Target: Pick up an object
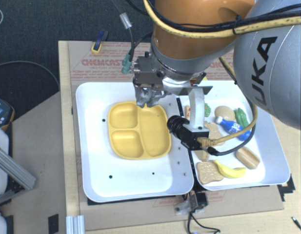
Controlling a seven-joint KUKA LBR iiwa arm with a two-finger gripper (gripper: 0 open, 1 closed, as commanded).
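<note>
Your end effector (149, 97) sits over the yellow divided plate (139, 130), at its far rim, suiting a rim pinch; its grip state is unclear.

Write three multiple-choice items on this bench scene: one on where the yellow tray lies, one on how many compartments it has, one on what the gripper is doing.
1. The yellow tray lies in:
A. the left bin
B. the right bin
C. neither bin

2. The tray has how many compartments?
A. two
B. three
C. five

3. The gripper is:
A. lifting the banana
B. at the tray's far rim
C. over the right bin

Answers:
1 A, the tray sits in the left bin.
2 B, two small sections and one large one.
3 B, its tip meets the rim; the banana lies in the right bin.
</note>
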